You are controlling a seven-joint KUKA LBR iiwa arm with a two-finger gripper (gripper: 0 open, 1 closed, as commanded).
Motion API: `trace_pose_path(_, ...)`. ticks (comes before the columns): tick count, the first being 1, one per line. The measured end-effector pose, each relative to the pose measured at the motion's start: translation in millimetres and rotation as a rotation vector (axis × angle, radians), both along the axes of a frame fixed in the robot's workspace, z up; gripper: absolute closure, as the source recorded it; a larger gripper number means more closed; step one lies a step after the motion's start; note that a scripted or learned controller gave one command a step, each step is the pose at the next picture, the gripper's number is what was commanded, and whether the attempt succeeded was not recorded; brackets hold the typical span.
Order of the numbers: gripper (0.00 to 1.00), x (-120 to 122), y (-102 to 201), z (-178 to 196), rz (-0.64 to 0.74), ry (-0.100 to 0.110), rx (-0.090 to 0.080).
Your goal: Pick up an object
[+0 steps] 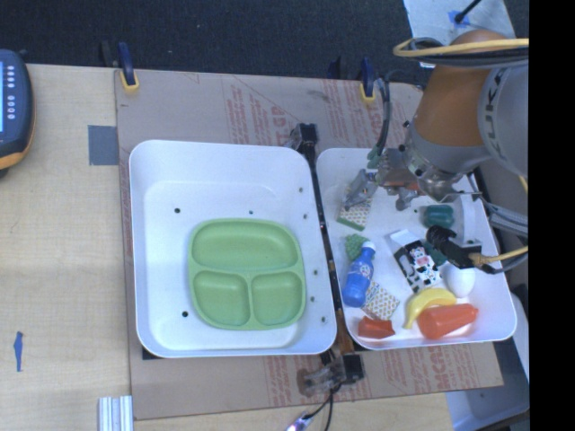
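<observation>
**Reaching into the right bin, nothing lifted yet**

We see the jaws [364,187] low over the far end of the right bin [503,326], just above a small checkered piece [355,215]; whether they are spread or clenched we cannot tell. We judge this the approach step. Candidates lie nearer the front: a blue bottle [358,277], a banana [424,303], an orange-red piece [446,321]. Next we need a settled descent onto one item. The left bin [148,241] holds a green tray [245,272].
</observation>
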State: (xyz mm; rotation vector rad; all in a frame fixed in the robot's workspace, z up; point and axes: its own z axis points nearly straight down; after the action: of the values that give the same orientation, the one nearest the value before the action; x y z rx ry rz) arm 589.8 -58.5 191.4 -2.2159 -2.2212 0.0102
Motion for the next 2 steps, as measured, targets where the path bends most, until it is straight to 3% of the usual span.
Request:
trace_pose_path(1,0.0,35.8,-40.5,-52.0,0.0,-0.004,-0.002)
trace_pose_path(2,0.0,41.7,-33.7,-98.1,0.005,0.0,0.001)
